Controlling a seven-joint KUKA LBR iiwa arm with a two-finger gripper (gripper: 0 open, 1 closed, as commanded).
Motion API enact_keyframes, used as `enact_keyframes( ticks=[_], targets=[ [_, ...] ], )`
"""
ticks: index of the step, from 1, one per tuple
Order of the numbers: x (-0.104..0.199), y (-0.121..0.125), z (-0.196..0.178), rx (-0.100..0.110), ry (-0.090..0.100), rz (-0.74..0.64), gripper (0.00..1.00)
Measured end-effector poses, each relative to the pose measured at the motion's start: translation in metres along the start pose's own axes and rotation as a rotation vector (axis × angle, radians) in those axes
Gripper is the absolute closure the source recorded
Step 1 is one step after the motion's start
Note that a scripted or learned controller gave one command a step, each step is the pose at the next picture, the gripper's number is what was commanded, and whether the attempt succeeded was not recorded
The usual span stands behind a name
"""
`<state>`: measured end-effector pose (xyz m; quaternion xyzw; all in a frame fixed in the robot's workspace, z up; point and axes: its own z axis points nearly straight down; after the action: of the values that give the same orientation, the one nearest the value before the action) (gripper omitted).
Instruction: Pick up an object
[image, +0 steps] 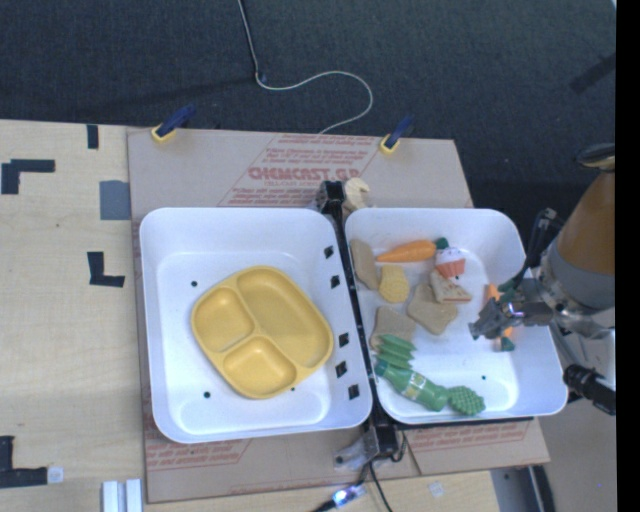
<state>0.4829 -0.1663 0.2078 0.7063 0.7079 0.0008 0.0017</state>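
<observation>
Claw: the gripper (497, 326) hangs over the right-hand side of the right bin (500, 228), low above its floor; it is too small and dark here to tell how it is set, and nothing is visibly in its grasp.
Nearest pick: a tan bread-like slice (433, 314) lies flat on the bin floor just to the claw's left, touching a second slice (394, 325) further left.
Beyond it: a cupcake-like toy (451, 263) and a wedge (452, 289) sit up and to the left of the claw, with the carrot (408, 251) further up-left.
Below-left of claw: a green vegetable toy (430, 392) lies along the bin's near edge.
Far from claw: a yellow divided plate (262, 331) in the left bin (160, 300), well apart.
Handling, as a guess: these look like light, rigid plastic play food, smooth and likely slippery; nothing seems fragile.
Where to grip: the flat slice offers little height, so its opposite edges would have to be pinched. The carrot's thick middle or the green toy's narrow neck look like surer holds, gripped across the short axis.
Risk: crowded pieces may get nudged aside.
</observation>
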Motion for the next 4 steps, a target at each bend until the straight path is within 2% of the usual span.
enact_keyframes(
  ticks=[1,2,3,4],
  targets=[
    [0.000,0.000,-0.017,0.003,0.001,0.001,1.00],
    [0.050,0.011,-0.006,0.006,0.002,-0.003,1.00],
    [0.101,0.009,-0.006,0.007,0.003,-0.004,1.00],
    [0.142,0.023,-0.019,0.005,0.002,-0.003,1.00]
  ],
)
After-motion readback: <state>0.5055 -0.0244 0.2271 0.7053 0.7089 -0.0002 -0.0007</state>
